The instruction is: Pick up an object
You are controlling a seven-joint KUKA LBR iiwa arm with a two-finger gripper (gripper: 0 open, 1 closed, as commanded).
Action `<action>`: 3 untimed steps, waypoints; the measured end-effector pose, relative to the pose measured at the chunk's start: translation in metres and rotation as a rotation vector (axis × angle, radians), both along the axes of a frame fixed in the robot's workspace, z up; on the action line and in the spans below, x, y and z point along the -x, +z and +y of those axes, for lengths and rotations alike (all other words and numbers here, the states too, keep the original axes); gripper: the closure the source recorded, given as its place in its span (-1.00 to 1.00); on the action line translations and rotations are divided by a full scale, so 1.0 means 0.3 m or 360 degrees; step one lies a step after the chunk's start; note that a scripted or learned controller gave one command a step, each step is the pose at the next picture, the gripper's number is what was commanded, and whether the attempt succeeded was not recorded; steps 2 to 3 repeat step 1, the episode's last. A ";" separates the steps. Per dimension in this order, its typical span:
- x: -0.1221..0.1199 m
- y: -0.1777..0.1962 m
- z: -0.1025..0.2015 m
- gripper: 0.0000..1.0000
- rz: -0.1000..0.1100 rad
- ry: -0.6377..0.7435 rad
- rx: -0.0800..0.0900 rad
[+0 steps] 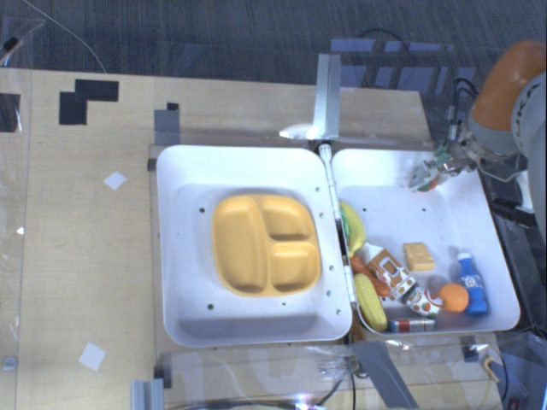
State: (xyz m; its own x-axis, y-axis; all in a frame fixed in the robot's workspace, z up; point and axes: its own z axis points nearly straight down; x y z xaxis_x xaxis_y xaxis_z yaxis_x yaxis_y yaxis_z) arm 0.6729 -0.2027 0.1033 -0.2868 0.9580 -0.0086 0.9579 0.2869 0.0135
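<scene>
The gripper (425, 176) is seen low over the far right part of the right bin (491, 229), close to its back wall; whether anything is grasped cannot be told. Bare white floor is left around it and toward the middle of that bin. The objects are crowded along the near and left edges: a beige block (418, 255), a blue bottle (469, 284) by the right rim, an orange ball (454, 297) just beside it, a corn cob (368, 297) and a green-yellow piece (350, 225) against the dividing wall. The left bin (184, 229) is occupied by a yellow divided tray (265, 243) set centrally, with a margin of open floor left all round
</scene>
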 end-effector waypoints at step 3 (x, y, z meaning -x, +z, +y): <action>-0.002 0.267 0.130 1.00 -0.0005 -0.0010 -0.0003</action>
